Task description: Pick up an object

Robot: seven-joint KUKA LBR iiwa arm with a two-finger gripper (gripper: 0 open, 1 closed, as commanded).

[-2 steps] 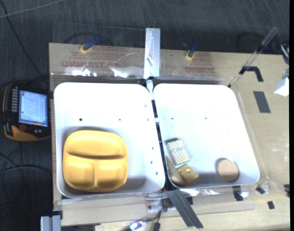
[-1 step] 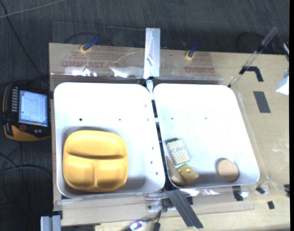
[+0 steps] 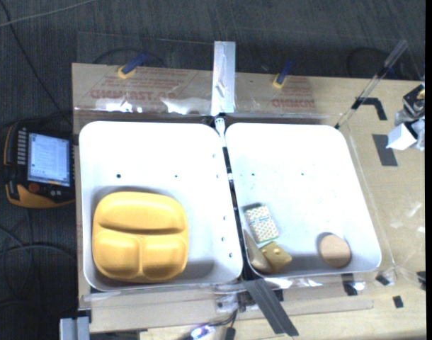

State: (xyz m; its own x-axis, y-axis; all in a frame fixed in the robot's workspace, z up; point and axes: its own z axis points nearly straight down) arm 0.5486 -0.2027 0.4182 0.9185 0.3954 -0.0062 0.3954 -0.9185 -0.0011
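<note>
Yellow block [image 3: 140,234] against near wall of left bin [image 3: 152,134]; hand [image 3: 413,119] far right, grip unclear

Single fixed cam overhead, slanted down, both bins [image 3: 226,161].

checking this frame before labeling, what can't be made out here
- Hand: cut off by the camera view's right edge; finger state unreadable.
- Patterned packet in the right bin: print too small to read.
- Brown piece: partly under the packet, shape unclear.
- Handheld screen: too blurred to read.

Possibly white robot part [image 3: 407,129], blurred
</note>
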